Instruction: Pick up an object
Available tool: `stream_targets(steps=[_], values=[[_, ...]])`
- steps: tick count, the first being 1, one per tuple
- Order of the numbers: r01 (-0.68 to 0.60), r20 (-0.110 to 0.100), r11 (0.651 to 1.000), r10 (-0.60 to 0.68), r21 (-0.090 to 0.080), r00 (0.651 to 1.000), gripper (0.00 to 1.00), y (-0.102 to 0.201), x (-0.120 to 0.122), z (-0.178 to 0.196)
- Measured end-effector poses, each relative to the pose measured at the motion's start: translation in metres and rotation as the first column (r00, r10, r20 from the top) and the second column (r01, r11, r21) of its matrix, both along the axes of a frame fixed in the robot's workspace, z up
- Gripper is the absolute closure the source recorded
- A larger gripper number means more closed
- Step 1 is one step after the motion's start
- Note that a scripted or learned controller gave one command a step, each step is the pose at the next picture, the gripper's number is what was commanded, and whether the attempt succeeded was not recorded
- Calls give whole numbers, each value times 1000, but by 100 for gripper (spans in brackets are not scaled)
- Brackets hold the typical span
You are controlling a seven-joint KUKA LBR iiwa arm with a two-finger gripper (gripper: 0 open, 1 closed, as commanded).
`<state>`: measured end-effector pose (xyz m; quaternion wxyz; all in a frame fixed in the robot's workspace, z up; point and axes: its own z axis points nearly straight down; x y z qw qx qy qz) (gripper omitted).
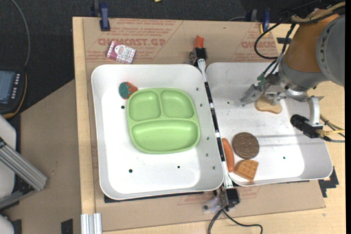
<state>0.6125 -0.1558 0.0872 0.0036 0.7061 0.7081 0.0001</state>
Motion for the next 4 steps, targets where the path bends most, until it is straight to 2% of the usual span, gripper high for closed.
stream_targets(steps=[1, 2, 3, 4], values=[[4, 2, 1000, -4, 1, 1000, 0, -52, 32, 41], [1, -2, 1000, -1, 1, 1000, 0, -21, 14, -2], [2, 8, 1000, -2, -1, 1000, 100, -22, 17, 13], [2, 6, 1000, -2, -1, 1000, 0, -22, 16, 12]])
